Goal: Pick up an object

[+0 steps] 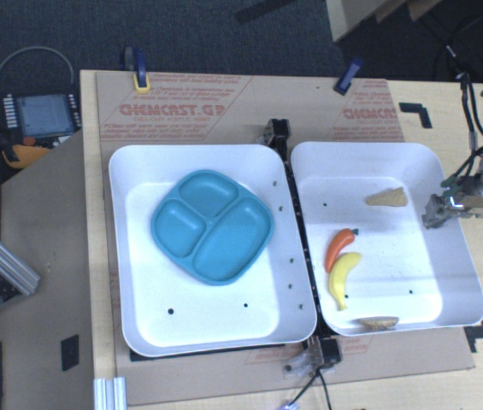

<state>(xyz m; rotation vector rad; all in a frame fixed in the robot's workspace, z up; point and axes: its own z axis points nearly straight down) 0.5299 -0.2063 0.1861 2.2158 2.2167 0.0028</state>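
Banana (343, 278) apart from end effector (439, 209)

Right bin (421, 254) centre open; banana (343, 277), pepper (338, 246) crowd left; pincer (438, 209) at right rim.

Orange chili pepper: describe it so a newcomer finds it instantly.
Look in the right bin, the one without the blue divided plate. Near its middle lies the orange chili pepper, just above the yellow banana. It is the only orange item, slimmer than the banana, with a dark stem tip.
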